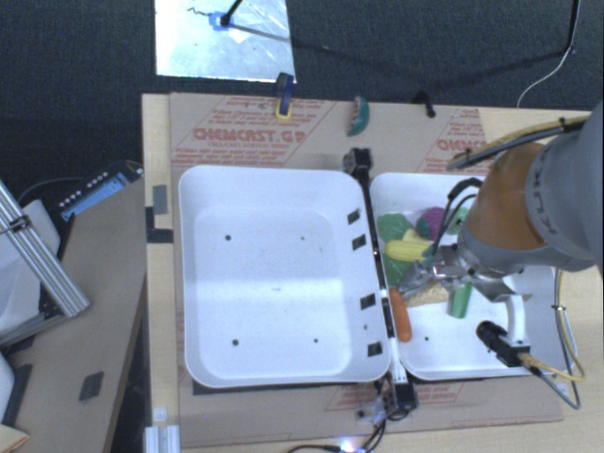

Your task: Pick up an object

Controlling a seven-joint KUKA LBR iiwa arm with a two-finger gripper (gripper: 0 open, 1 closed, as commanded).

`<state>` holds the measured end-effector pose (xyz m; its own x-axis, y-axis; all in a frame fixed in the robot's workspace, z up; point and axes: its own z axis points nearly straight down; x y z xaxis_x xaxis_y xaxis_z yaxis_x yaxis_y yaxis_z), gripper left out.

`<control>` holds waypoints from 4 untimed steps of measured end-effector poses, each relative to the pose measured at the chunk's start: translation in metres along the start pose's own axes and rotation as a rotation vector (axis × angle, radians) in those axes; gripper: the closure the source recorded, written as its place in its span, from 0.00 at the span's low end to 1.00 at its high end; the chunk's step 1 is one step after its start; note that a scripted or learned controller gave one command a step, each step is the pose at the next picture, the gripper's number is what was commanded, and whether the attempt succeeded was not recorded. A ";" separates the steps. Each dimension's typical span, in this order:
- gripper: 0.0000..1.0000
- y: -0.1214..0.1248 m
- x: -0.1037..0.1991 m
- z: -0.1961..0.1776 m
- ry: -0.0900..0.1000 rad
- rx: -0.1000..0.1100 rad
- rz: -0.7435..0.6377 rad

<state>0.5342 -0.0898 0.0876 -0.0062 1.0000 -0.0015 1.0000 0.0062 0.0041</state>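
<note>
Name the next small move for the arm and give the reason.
Probably a short descent straight down: the gripper sits low in the right bin over the cluster of toys, next to the yellow piece and the green cylinder, with nothing visibly held.

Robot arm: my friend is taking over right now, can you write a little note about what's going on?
Gripper: down low in the right bin, among the toys; whether it is open or shut can't be made out.
Things: yellow piece, green piece and purple piece sit in a clump by the bin's far left; an orange carrot-like piece lies along the left wall; a green cylinder stands beside the gripper.
Done: nothing is seen lifted yet.
Left: grasp one object and raise it.
</note>
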 end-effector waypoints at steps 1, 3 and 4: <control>0.00 0.049 0.005 0.003 0.001 -0.002 0.000; 1.00 0.112 -0.048 -0.084 -0.004 -0.010 0.002; 1.00 0.033 0.007 -0.102 0.004 0.007 0.000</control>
<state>0.5666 -0.0825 0.1902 -0.0065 1.0000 0.0023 1.0000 0.0065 -0.0033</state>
